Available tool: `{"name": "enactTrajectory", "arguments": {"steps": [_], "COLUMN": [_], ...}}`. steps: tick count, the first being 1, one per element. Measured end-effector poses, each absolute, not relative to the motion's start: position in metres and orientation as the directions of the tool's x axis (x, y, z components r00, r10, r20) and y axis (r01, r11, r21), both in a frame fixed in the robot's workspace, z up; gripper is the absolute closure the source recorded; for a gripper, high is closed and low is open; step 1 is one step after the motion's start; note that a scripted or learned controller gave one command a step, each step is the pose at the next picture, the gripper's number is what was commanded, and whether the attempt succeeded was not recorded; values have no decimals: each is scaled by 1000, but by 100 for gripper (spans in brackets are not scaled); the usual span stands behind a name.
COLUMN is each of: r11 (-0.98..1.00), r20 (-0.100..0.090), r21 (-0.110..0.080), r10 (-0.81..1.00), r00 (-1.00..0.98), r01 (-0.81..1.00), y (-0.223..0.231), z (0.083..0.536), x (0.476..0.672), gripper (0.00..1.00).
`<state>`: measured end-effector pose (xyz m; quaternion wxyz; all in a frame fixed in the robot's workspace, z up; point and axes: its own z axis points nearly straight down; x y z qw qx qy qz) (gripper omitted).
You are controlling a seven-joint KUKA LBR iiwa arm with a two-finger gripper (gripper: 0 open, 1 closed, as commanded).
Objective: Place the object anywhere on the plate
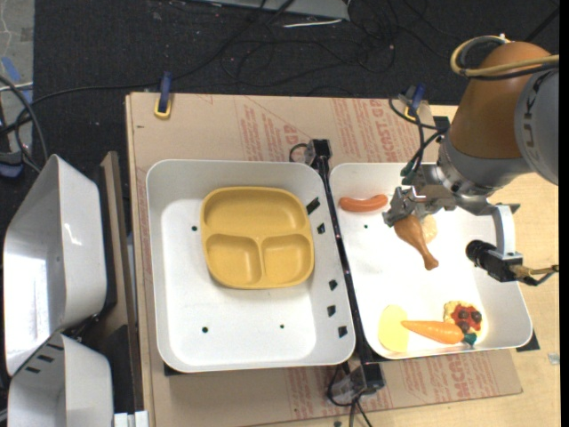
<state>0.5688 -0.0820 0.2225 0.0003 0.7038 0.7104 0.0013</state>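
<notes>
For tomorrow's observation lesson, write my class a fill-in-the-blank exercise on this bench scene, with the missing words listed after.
1. The yellow divided plate lies in the ____ bin.
2. The plate has ____ compartments.
3. The end effector is right above the thick end of the toy ____, which lies in the right bin.
4. The orange carrot lies partly on a ____ disc.

Missing words: left; three; chicken drumstick; yellow
</notes>
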Motion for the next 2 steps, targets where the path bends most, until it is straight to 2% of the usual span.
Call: {"name": "enactTrajectory", "arguments": {"steps": [1,2], "r11": [9,8], "r20": [2,2], "r21": [2,3], "r10": [1000,1000], "r00": [-9,-8], "r01": [1000,1000], "y": [-30,15], "z": [215,227], "x": [593,606], "gripper": [100,100]}}
